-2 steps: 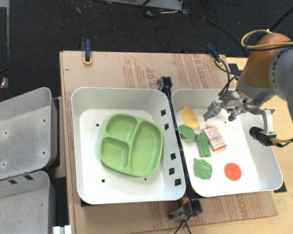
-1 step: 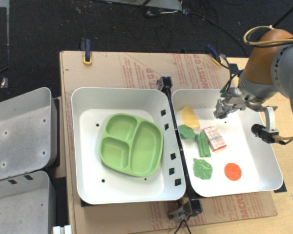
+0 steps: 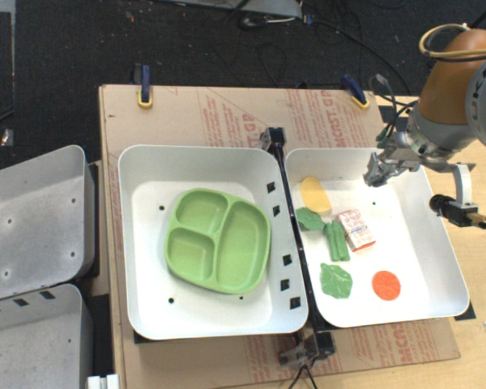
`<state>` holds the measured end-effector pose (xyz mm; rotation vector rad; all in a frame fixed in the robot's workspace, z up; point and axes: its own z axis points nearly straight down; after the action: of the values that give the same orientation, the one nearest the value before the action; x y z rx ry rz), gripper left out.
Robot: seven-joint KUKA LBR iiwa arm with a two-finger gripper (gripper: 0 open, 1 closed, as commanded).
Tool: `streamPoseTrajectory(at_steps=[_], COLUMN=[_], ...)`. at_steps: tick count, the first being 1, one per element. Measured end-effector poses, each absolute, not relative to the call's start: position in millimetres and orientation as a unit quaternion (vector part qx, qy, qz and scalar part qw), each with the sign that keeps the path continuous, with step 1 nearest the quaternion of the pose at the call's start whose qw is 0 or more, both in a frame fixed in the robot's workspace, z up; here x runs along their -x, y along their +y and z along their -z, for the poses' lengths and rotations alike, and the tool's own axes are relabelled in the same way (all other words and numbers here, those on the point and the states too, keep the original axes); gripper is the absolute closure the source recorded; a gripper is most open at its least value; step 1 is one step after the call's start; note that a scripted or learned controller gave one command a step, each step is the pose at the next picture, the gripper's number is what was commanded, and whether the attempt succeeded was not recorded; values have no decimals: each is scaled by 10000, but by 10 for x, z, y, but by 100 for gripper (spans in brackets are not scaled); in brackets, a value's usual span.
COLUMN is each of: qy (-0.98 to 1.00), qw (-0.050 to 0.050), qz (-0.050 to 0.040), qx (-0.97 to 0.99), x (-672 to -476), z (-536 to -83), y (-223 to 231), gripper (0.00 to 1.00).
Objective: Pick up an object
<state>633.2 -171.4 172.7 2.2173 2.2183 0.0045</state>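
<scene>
Camera view: gripper (image 3: 378,173) hangs over the right bin's (image 3: 437,241) far edge; whether it is open cannot be told. Yellow toy (image 3: 314,194) lies leftward, nearest.

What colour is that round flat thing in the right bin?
Orange-red; the round disc shows plainly in the camera view.

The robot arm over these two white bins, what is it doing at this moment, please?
The arm reaches in from the right, and its gripper hangs over the back corner of the right bin, holding nothing. In that bin lie a yellow piece, green pieces, a small red and white box and an orange disc, all untouched. The left bin holds a green divided plate.
</scene>
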Motion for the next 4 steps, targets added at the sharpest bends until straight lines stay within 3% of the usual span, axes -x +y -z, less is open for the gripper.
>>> streamPoseTrajectory(at_steps=[1,2,4], qy=[7078,7094,7093], qw=[31,-14,-15], qz=[-17,2,8], qx=[-7064,-7049,-7049], x=[-6347,-6102,-5806], z=[-2250,-2181,-2173], y=[-1716,-1171,-260], gripper=[100,100,100])
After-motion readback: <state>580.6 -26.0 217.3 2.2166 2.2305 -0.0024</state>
